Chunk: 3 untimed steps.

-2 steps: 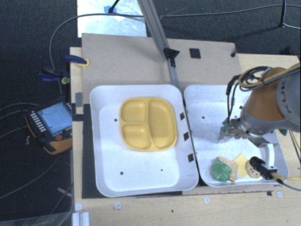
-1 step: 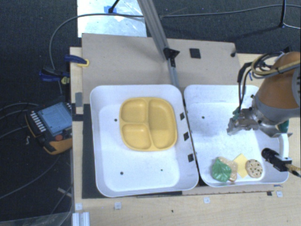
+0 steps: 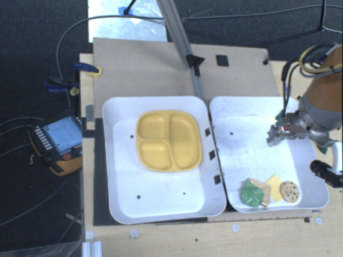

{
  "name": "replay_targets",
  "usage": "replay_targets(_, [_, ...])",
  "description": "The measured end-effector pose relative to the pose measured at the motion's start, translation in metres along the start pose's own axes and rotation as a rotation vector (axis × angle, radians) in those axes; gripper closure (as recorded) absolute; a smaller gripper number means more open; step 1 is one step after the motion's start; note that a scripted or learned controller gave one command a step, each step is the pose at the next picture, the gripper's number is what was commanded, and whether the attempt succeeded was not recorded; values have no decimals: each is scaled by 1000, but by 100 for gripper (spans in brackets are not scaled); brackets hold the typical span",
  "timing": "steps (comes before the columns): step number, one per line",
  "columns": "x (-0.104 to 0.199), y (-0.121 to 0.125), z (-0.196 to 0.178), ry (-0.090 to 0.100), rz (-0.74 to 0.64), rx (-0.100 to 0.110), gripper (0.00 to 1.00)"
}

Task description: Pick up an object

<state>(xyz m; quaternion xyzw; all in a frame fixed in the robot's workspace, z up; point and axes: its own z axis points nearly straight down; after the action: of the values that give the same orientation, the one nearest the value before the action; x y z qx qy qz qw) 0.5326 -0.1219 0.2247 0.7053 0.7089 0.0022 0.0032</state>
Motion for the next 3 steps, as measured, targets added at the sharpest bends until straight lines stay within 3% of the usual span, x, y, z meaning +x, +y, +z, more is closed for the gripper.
replay_targets(1, [0,2,-41,0,0,1,100])
replay_targets(3, [109,14,-12,4,-5,7,100])
